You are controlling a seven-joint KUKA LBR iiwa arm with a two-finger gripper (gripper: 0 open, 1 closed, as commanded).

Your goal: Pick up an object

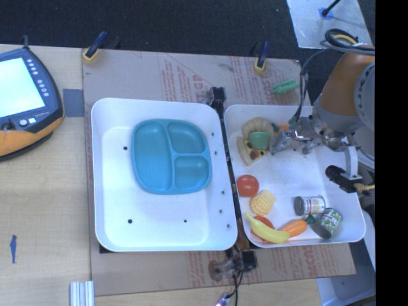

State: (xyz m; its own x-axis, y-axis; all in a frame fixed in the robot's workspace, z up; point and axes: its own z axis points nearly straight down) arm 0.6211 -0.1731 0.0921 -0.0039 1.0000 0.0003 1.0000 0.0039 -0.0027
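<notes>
**Toy food piled low in the right bin, my claw up near the top**

Closest to me, at the bottom edge of the right bin (357,234), lie a toy banana (268,232) and a toy carrot (293,227), touching each other. I think they sit there because loose things slide into the low corner. Just beside them are two small cans, a pale can (309,204) and a green can (328,222), lying on their sides. A red tomato (247,185) and a yellow corn piece (262,203) sit a bit higher up.

My claw (290,138) hangs over the top of that bin, just beside a heap with a green cup (259,139) in it. I cannot tell if it is released or clenched, and I see nothing in it. Any of these toys could be the one to pick, and I guess the heap is the nearest.

The left bin (105,171) has one blue plate (171,155) with three parts, lying flat in the middle, out of the way.

My count: two bins, one plate, two cans, one banana, one carrot, one tomato, one corn. On the table (44,203) there is one tablet (22,97).
</notes>
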